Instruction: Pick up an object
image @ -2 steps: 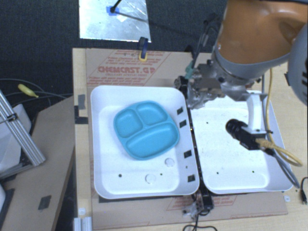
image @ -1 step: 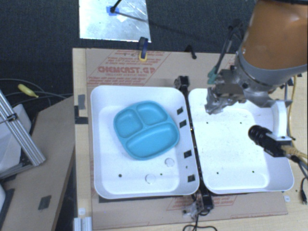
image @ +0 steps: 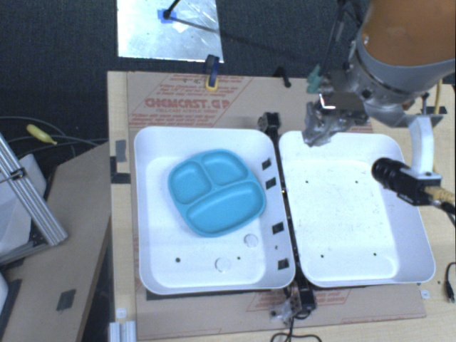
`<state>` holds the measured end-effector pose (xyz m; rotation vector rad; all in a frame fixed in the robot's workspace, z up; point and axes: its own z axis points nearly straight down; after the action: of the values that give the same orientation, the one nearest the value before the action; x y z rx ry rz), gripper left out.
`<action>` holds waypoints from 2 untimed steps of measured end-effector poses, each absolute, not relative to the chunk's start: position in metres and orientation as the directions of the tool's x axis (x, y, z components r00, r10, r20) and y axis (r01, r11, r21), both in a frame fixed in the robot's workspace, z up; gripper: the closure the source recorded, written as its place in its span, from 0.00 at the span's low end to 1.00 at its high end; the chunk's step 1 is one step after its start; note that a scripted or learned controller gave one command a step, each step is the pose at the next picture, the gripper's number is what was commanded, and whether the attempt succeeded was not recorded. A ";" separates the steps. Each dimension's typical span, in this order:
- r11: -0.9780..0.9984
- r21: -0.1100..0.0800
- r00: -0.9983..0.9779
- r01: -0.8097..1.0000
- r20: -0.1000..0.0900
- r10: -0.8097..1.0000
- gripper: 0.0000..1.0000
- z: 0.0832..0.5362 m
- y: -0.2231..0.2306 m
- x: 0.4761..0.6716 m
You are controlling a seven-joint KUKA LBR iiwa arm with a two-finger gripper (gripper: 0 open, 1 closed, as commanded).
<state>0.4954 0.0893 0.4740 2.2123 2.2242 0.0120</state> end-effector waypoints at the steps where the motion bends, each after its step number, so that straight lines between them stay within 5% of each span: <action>1: 0.009 0.001 -0.009 1.000 0.002 1.000 1.00 0.457 0.143 0.486; 2: -0.007 0.002 0.007 1.000 -0.002 1.000 1.00 0.436 0.053 0.487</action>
<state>0.4869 0.0532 0.4360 2.2272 2.2121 0.0003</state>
